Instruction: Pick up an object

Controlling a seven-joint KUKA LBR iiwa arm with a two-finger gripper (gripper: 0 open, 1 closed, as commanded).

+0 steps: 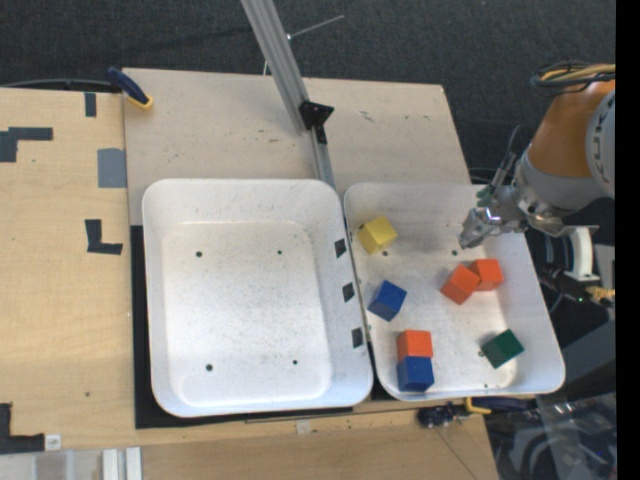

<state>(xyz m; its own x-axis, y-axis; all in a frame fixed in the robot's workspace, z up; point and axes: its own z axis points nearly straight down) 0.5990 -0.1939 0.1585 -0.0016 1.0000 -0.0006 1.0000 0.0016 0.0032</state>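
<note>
Orange blocks are seen at six o'clock just beside the hand, whose grip state cannot be told.

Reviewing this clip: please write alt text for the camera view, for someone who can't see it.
The gripper hangs over the right bin, above two orange blocks. A yellow block, two blue blocks, another orange and a green block lie nearby.

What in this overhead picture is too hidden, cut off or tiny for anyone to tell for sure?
- The hand: too small and blurred to tell open from shut.
- The grey-and-orange arm: cut off by the right edge.
- The blue cube: partly hidden by the orange cube; whether stacked or beside, unclear.
</note>
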